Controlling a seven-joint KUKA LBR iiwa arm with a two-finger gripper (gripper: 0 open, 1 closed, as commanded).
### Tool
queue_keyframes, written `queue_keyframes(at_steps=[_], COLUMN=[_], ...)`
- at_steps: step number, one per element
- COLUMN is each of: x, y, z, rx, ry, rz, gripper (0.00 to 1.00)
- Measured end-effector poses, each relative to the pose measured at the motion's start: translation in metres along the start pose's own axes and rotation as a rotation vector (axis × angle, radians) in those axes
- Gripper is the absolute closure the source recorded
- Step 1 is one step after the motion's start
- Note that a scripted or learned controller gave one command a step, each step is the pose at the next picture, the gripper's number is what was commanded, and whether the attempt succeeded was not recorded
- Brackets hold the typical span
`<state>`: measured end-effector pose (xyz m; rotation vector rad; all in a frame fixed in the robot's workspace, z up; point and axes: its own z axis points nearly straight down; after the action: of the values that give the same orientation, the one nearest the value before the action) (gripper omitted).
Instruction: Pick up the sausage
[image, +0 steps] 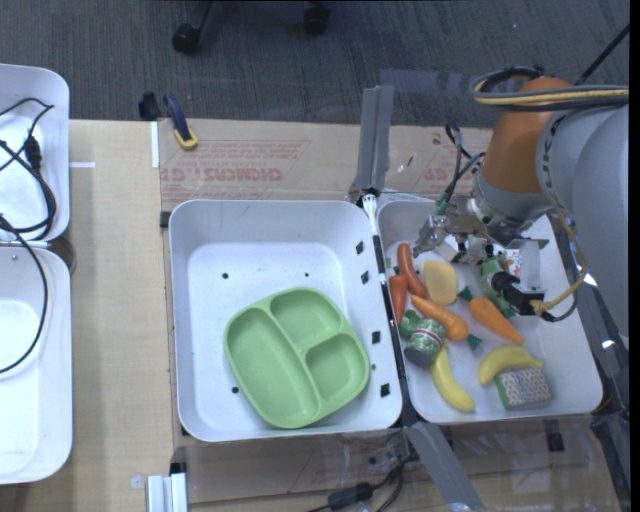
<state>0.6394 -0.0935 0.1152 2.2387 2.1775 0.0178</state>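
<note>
Sausage (404, 265) lies along the right bin's (560, 400) left wall, at 9 o'clock from the gripper (470, 240). Likely light, stiff, slick plastic; you should grasp mid-length, across its width. Jaw state: cannot tell.

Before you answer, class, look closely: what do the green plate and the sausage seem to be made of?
Green plate: probably moulded plastic, matte with a slight sheen; one even colour, with rounded dividers forming three compartments.
Sausage: likely toy plastic or rubber, smooth and faintly glossy; its uniform red-orange colour suggests a toy, though the view is too small to be sure.
</note>
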Motion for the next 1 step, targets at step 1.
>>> queue_keyframes(at_steps=[1], x=[-0.0031], y=[0.0243], z=[0.0077], rx=[-0.003], ry=[-0.004], rz=[-0.129], gripper=[0.0])
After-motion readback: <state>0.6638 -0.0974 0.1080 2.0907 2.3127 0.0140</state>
